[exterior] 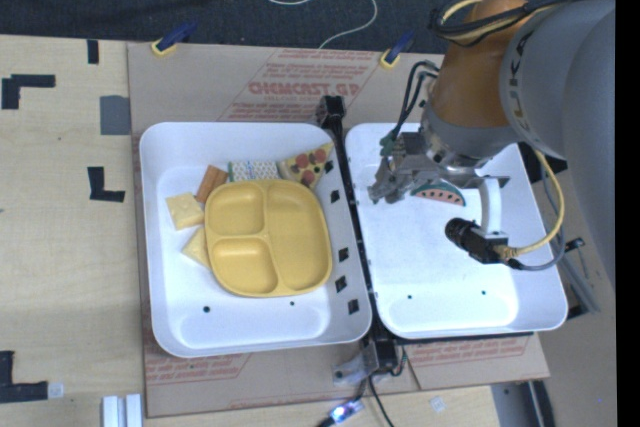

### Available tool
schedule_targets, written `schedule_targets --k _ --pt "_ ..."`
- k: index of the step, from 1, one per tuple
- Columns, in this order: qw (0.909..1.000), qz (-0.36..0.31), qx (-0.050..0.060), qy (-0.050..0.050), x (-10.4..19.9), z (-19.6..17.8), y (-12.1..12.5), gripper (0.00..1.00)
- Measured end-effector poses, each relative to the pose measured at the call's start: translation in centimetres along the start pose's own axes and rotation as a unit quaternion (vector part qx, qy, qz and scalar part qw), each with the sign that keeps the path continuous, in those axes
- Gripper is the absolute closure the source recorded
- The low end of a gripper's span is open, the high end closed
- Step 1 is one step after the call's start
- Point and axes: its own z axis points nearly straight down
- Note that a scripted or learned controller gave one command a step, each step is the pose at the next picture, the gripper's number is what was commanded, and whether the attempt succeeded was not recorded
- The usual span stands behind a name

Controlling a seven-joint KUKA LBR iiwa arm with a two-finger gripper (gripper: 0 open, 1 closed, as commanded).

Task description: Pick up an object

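My gripper (388, 187) hangs low over the left part of the right bin (440, 295), close to the wall between the bins. Just to its right lies a watermelon slice (437, 192), red with a green rind, partly hidden under the wrist. In the left bin (240, 315) a yellow divided plate (268, 237) lies in the middle. Around the plate's far and left sides are a pizza slice (310, 163), a brown piece (210, 182), a pale cracker (185, 211) and a patterned piece (252, 170). I see nothing held in the gripper.
The grey arm with its orange band (480, 65) covers the far right of the right bin. A black cable connector (472, 240) hangs over that bin's middle. A black divider (345, 215) runs between the bins. Cardboard lies under both.
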Motion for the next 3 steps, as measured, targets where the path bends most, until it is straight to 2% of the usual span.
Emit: schedule_targets --k 1,2,3 --pt "1.0000 0.001 -0.001 0.000 5.1 -1.4 3.1 1.00" --pt "1.0000 0.002 0.000 0.000 8.7 -1.4 4.5 1.00" --pt "1.0000 0.003 0.000 -0.001 8.6 -1.3 5.2 1.00"
